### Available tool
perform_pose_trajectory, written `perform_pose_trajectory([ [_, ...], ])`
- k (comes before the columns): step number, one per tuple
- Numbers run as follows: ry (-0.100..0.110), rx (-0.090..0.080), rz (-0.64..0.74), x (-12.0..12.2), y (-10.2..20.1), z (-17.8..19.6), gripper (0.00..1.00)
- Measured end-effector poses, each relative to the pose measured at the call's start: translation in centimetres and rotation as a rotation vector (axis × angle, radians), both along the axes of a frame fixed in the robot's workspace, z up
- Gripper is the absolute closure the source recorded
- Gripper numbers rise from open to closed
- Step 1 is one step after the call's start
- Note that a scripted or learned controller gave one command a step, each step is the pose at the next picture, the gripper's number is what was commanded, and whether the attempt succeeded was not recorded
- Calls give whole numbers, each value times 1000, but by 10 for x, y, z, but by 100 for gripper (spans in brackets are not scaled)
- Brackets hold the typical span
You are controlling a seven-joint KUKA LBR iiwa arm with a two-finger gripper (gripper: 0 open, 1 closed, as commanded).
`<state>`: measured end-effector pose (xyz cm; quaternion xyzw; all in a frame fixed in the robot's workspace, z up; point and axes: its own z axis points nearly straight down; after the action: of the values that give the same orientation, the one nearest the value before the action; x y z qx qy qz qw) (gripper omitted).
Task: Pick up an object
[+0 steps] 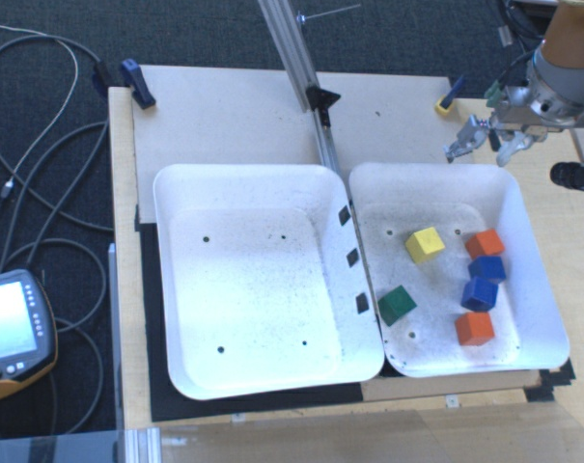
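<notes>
The right bin [523, 201] holds several small blocks: a yellow one [426, 244], a green one [397, 304], an orange one [484, 244] at the right, two blue ones [483, 281] stacked close together below it, and another orange one [475, 328] near the front. My gripper [485, 146] hangs above the bin's back rim, at the upper right, well apart from all the blocks. Its fingers [462, 145] are spread with nothing between them.
The left bin [176, 201] lies beside the right one. A slanted metal pole [287, 41] crosses the back of the bench. Blue clamps [137, 83] sit at the bench's back corners. Cables and a pendant [12, 326] lie on the floor at left.
</notes>
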<state>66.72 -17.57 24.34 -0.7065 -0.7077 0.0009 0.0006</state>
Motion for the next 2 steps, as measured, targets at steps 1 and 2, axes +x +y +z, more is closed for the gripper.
perform_pose_trajectory([
  [1,8,5,2,-28,66,-121,0],
  [2,3,3,-2,-67,81,-145,0],
])
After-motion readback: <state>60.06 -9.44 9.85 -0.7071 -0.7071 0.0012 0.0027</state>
